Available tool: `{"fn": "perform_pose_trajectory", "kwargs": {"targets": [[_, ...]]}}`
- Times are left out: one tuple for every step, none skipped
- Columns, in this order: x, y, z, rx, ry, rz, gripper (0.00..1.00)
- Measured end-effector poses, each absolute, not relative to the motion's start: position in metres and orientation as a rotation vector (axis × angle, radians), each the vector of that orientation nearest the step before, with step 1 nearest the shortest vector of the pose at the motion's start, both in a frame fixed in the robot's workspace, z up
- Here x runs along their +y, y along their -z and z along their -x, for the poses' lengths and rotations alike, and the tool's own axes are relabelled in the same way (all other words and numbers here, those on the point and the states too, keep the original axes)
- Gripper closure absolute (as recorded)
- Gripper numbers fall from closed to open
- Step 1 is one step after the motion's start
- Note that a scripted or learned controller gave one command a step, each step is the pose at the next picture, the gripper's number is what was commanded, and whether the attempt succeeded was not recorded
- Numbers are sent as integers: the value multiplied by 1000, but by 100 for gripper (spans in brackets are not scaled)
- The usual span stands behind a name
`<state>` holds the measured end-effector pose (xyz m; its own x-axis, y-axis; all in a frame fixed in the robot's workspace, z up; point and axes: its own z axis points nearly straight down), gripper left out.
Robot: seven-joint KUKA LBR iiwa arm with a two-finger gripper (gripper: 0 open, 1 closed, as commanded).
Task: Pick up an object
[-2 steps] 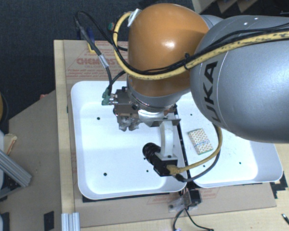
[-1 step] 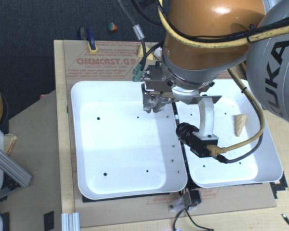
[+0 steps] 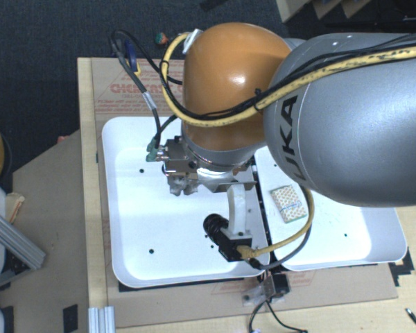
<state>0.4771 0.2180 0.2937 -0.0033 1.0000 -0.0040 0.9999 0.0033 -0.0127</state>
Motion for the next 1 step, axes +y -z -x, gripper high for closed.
{"fn": "perform_pose_trajectory", "kwargs": {"targets": [[219, -422, -480, -2227, 24, 2223, 100]]}}
